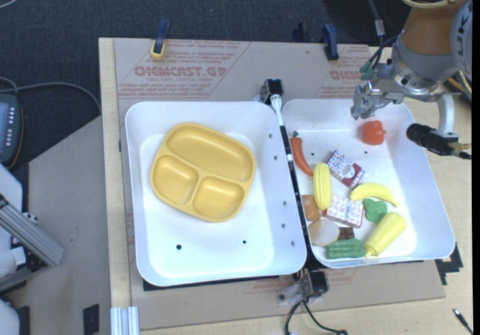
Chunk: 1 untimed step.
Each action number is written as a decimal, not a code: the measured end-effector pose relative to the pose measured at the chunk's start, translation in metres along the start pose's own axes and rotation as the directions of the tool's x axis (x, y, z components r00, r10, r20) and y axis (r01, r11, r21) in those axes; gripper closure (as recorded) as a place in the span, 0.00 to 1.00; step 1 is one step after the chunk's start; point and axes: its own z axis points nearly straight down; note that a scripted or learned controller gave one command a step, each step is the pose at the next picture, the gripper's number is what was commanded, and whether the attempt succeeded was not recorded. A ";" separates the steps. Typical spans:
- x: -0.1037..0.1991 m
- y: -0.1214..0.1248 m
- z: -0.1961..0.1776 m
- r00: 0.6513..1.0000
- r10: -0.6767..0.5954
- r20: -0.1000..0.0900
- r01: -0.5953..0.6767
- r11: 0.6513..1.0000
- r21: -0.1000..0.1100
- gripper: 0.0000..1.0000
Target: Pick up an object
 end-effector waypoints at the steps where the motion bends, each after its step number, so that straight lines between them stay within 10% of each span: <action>1: 0.000 0.001 -0.022 1.000 0.000 0.000 0.000 1.000 0.001 1.00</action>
